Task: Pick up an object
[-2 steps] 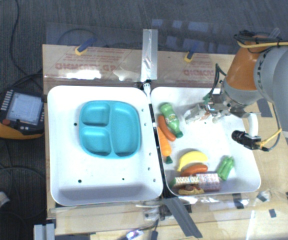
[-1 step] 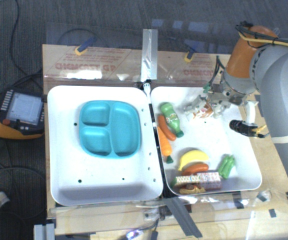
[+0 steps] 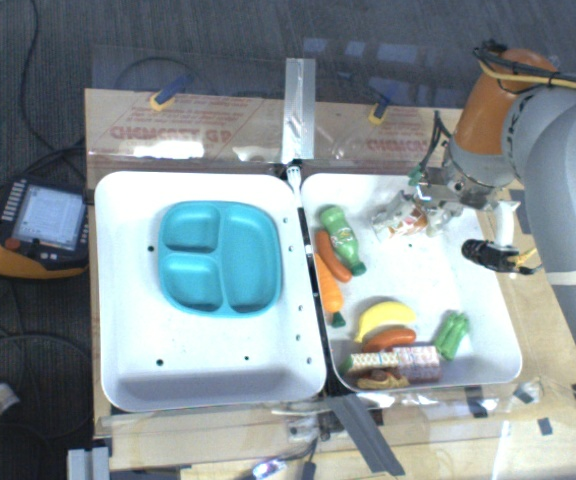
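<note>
Camera view: end effector (image 3: 408, 216), finger state indeterminate, sits right of the green bottle (image 3: 340, 230), whose long axis runs diagonally.

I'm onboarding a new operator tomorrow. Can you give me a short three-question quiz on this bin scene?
1. True or false: the blue divided tray lies in the left bin.
2. Which item lies nearest the right bin's front wall?
A. green bottle
B. carrot
C. chocolate bar
3. Fill in: the gripper is over the ____ part of the right bin.

Key:
1. True.
2. C. The chocolate bar sits just below the banana.
3. Back; it hovers beside the back wall, and whether it holds anything cannot be told.
</note>
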`<action>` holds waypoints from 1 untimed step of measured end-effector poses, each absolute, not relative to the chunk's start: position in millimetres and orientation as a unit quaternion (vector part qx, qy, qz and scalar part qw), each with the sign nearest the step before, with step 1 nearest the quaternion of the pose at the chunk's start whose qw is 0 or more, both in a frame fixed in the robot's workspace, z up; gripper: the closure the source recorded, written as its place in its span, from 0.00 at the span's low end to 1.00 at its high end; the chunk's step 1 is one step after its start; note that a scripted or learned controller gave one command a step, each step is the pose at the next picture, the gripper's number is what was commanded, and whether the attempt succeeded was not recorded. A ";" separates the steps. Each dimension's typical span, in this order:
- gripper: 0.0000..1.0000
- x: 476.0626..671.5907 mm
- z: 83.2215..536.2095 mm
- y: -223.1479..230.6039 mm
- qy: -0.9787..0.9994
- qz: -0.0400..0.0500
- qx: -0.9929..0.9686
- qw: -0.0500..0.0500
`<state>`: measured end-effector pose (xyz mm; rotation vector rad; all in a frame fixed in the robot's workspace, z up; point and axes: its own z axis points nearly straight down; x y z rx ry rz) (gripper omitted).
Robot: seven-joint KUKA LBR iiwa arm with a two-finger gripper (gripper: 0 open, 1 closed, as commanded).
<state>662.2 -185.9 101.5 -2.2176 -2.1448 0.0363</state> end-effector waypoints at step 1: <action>1.00 666.6 185.9 -130.5 -0.711 0.003 -0.703 0.004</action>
